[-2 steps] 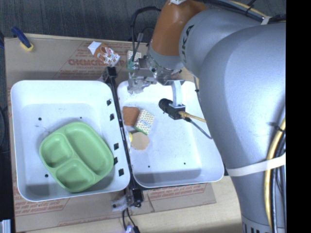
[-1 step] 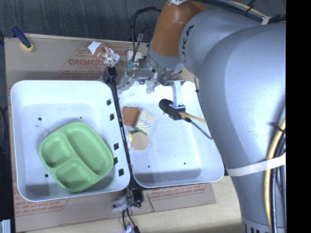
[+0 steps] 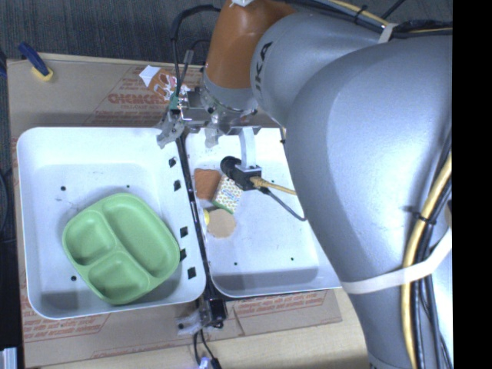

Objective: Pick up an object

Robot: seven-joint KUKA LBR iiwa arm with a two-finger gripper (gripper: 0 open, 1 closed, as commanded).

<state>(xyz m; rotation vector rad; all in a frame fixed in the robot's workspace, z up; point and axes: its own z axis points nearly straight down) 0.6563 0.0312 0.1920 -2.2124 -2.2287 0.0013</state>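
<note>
Hovering our grey two-finger gripper (image 3: 188,133) empty with fingers (image 3: 167,135) spread, ready to close, above the far end of the rim (image 3: 192,229) between the shallow white bins, we are judging the orange-brown block (image 3: 206,183), lying nearby in the right bin (image 3: 292,260), its likeliest target.

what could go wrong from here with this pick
1. The gripper sits over the divider between the bins; going straight down, it may strike that wall and not an object.
2. The brown block, patterned piece and tan disc lie bunched beside the divider, so a grasp may catch two or shove them apart.
3. The plate is broad and shallow, likely hard to grip.
</note>
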